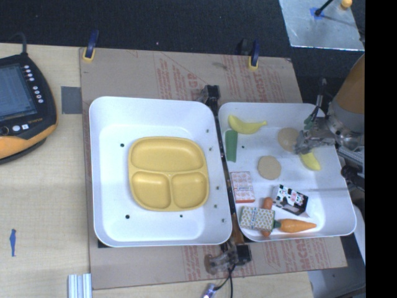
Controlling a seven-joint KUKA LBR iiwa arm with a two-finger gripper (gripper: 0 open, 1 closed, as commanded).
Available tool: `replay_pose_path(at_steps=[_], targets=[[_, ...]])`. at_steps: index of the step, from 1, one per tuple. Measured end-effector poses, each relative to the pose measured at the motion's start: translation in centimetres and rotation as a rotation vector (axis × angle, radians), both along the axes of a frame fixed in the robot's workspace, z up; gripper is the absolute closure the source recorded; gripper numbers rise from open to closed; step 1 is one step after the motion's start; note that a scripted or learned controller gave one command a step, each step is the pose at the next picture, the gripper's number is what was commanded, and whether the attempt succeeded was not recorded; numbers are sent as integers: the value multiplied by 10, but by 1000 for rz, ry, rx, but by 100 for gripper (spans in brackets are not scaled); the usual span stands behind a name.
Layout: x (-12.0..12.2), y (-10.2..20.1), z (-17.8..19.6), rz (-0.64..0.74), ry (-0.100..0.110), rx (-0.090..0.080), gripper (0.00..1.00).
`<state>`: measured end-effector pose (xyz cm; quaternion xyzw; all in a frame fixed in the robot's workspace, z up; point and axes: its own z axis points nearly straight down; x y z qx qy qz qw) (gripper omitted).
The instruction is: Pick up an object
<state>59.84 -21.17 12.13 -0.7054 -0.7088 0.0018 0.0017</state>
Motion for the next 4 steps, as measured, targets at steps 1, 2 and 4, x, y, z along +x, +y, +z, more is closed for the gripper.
replay_pose_path(at_steps=[1,2,4], targets=[[-70,0,-8,1,0,0,100],[-55,59,3,3,-3,-1,100],[-110,93,-9,4,-18,-4,100]])
